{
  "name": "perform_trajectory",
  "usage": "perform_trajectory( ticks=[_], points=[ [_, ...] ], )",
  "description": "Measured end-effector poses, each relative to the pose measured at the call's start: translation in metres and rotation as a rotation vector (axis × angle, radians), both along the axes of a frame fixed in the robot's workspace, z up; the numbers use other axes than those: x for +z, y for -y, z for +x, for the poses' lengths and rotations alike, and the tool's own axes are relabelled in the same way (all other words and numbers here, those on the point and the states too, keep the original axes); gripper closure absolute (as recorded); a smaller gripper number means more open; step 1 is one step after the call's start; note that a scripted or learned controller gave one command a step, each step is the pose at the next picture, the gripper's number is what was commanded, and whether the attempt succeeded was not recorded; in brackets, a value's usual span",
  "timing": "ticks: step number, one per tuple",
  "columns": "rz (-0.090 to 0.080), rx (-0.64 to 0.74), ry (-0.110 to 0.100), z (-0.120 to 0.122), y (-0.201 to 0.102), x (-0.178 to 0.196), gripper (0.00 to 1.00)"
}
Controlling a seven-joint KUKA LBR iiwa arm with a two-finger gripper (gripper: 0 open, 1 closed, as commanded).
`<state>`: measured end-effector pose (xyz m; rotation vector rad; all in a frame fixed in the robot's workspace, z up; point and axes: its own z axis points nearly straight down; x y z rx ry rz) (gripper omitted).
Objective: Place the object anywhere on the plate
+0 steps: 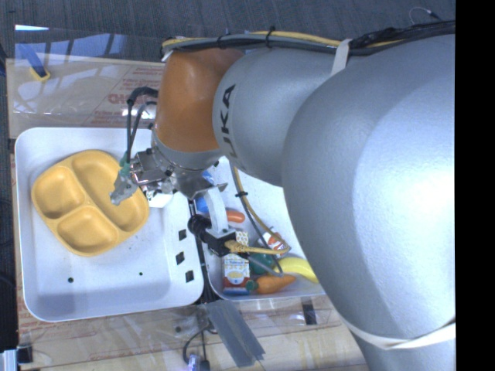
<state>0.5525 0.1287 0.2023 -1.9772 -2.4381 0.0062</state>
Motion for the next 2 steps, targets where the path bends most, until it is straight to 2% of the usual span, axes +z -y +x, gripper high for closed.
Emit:
perform_trajectory(
  ticks=[1,2],
  points=[
    [0.001,0.025,0.003,0.0125,0.0156,-0.0083,0.00],
    [0.001,0.025,0.003,0.0127,0.0161,-0.0082,0.00]
  ],
)
